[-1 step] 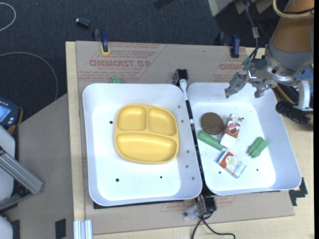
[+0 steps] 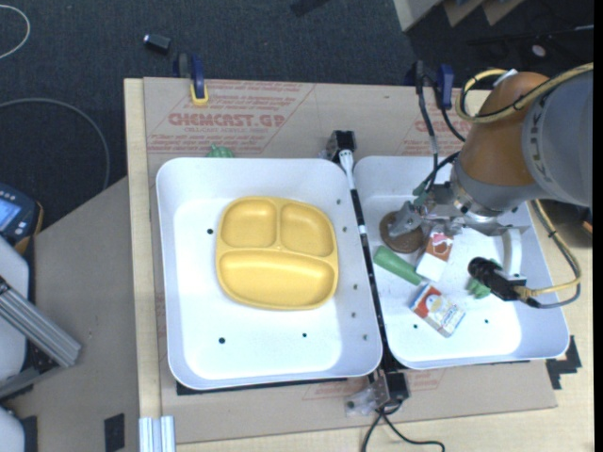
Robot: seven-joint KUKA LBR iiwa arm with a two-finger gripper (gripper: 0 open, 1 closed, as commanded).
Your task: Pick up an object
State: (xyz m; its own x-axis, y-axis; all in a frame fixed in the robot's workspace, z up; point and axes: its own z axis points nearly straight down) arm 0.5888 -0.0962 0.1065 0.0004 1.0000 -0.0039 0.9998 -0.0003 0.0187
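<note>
Plywood bench (image 2: 283, 111) on dark carpet (image 2: 75, 26), two white bins (image 2: 179, 281), end effector (image 2: 419, 219) grip state unclear

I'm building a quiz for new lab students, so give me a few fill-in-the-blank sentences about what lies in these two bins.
1. The yellow divided plate lies in the ____ bin of the view.
2. The plate has ____ compartments.
3. The green cylinder lies in the same bin as the arm's gripper, the ____ one of the view.
4. The band above the arm's wrist is ____.

Missing words: left; three; right; orange
</note>
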